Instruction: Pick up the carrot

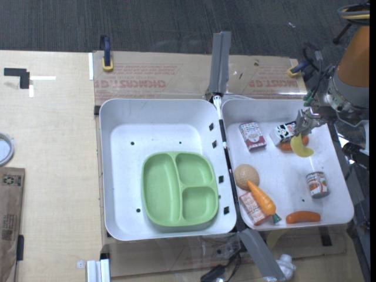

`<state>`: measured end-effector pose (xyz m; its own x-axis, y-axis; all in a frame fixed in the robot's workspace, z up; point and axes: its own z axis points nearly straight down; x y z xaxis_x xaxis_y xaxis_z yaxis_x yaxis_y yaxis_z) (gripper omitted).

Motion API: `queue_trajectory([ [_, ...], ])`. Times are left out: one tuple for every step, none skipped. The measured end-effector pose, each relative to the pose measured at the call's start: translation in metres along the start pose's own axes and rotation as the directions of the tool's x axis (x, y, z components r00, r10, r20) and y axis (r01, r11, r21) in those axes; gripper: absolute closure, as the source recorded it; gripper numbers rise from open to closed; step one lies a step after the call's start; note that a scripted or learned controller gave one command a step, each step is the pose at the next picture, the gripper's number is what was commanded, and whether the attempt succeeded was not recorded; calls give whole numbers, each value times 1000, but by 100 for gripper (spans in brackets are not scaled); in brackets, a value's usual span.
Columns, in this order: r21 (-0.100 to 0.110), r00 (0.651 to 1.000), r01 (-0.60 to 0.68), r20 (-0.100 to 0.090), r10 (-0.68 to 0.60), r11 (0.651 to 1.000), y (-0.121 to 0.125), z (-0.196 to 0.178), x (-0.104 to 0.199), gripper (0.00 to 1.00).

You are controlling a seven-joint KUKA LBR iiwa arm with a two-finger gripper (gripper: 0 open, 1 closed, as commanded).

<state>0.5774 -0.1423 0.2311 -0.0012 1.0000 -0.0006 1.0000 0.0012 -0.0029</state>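
From my station, the green divided plate [178,188] fills the left bin. The carrot [262,199] lies at the right bin's seven o'clock, likely light, rigid, slick plastic; I'd pinch mid-body. The gripper [306,121] hovers at one o'clock.

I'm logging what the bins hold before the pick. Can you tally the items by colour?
Green: 1, divided plate
Orange: 2, carrot, sausage-shaped piece
Red and white: 3, carton, box, can
Tan: 1, round ball
Yellow: 1, piece by the gripper
Total: 8
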Motion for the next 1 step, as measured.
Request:
queue_trajectory([
  [-1, 968, 251, -1, -251, 968, -45, 83, 41, 0],
])
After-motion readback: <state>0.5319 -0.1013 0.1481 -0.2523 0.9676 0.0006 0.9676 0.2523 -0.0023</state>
